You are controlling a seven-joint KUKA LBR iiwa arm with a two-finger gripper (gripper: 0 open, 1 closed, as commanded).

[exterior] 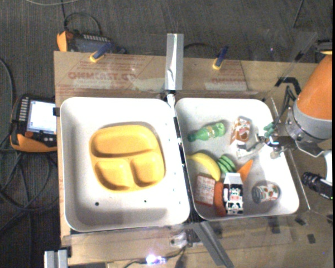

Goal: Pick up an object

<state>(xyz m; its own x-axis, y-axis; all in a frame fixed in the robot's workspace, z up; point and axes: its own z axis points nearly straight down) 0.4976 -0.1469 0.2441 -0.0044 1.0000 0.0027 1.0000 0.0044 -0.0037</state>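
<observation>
Left bin (72,166): yellow divided tray (128,155), centre. Right bin (209,106): banana (205,163) at 7 o'clock, green bottle (207,132) at 11, can (265,192) at 5. Gripper (262,141) at 3 o'clock; grip state cannot be told.

The right bin (184,149) is crowded: green bottle (206,132), banana (205,163), snack packet (241,130), can (266,192) and toy cow (233,193) lie close together, leaving bare floor along its far wall. In the left bin (67,166), a yellow tray (128,155) fills the middle, with open margins around it.
</observation>
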